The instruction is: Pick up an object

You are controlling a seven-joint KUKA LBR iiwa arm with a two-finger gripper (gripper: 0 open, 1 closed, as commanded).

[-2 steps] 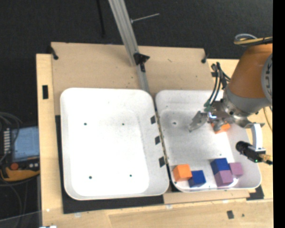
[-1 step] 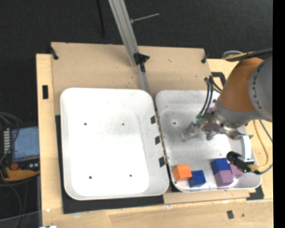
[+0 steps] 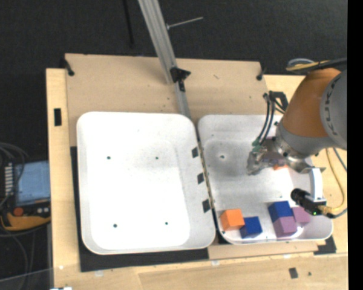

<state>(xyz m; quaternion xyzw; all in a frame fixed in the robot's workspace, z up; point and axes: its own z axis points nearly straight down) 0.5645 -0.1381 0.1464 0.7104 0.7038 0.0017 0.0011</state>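
Note:
The right bin (image 3: 230, 138) holds several blocks along its near edge: an orange block (image 3: 232, 219), a small blue block (image 3: 251, 226), a larger blue block (image 3: 280, 210) and a purple block (image 3: 285, 226) with a lighter purple piece (image 3: 301, 215) beside it. My gripper (image 3: 258, 161) hangs over the middle of this bin, above and behind the blocks, at the end of the orange-banded wrist (image 3: 308, 110). A small orange-red bit (image 3: 279, 167) peeks out just right of the gripper. Whether anything sits between the fingers is hidden from this angle.
The left bin (image 3: 139, 180) lies beside the right one, with clips along the shared rim (image 3: 201, 177). A slanted metal pole (image 3: 160, 38) rises behind the bins. Cables and a black connector (image 3: 305, 200) hang by the arm at the right bin's right side.

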